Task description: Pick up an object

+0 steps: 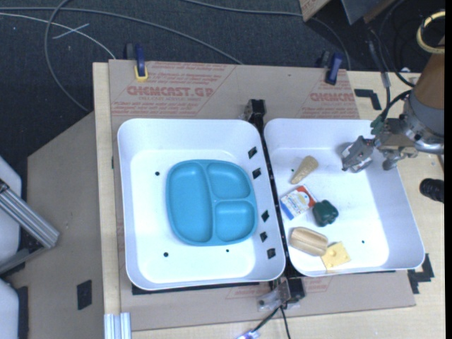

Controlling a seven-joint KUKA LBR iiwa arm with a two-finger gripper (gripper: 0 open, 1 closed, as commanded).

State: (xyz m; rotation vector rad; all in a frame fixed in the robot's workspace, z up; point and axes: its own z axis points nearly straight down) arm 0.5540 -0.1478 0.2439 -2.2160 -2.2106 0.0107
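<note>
Loose items are sitting in the right bin (pixel 395 210): cone-shaped piece (pixel 305 169) mid-bin, tip pointing toward the far right corner; small packet (pixel 296 202) and dark green block (pixel 325 213) just beside each other below it; tan loaf (pixel 308 241) and yellow wedge (pixel 336 256) touching at the near edge. Gripper (pixel 367 154) is hovering near the far right edge, not gripping anything; aperture can't be told. Blue divided plate (pixel 210 202) is lying in the left bin (pixel 134 189).

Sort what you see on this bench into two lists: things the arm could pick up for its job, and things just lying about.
Belong to the job:
gripper
cone-shaped piece
small packet
dark green object
tan roll
yellow wedge
right bin

Lying about:
blue divided plate
left bin
clamps
cables
</note>
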